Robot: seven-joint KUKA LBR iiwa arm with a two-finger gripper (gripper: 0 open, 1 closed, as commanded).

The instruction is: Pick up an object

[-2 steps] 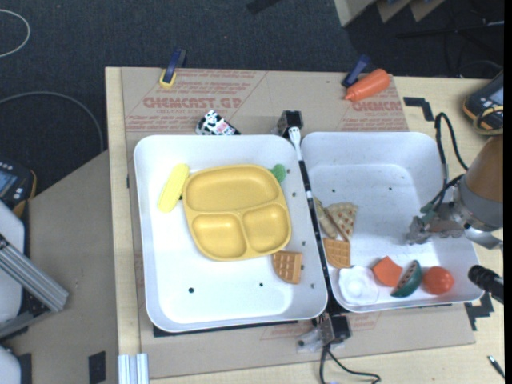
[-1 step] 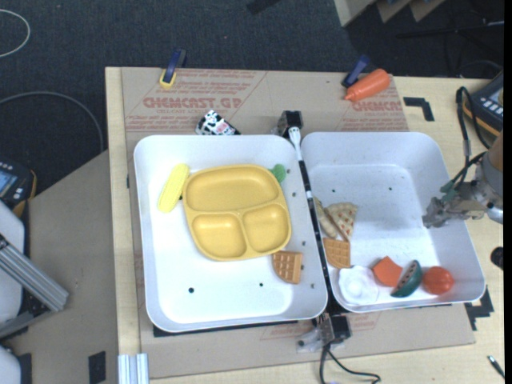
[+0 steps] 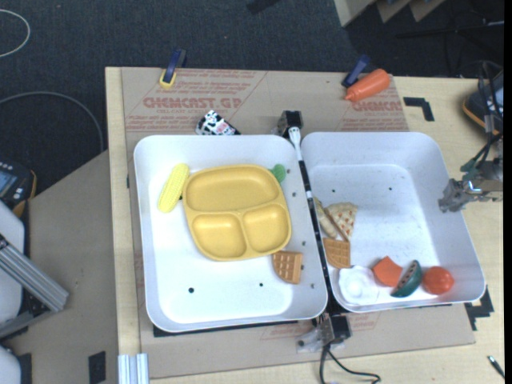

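Note:
My gripper (image 3: 459, 194) shows small and dark at the right rim of the right bin (image 3: 400, 154), away from every toy. In that bin's front right corner lie a red tomato (image 3: 438, 279), a watermelon slice (image 3: 406, 280) and an orange piece (image 3: 386, 270). A white egg-like piece (image 3: 356, 285) sits next to them. Along the bin's left wall lie a tan bread slice (image 3: 336, 218) and a small waffle (image 3: 338, 253). The left bin (image 3: 160, 294) holds a yellow divided plate (image 3: 236, 213), a corn cob (image 3: 172, 186), a green piece (image 3: 278, 172) and another waffle (image 3: 288, 266).
On the bench behind the bins lie an orange carrot (image 3: 368, 85), a black-and-white toy (image 3: 214, 124) and a yellow clamp (image 3: 170, 72). Part of the arm (image 3: 484, 102) hangs at the right edge. The middle of the right bin is bare white floor.

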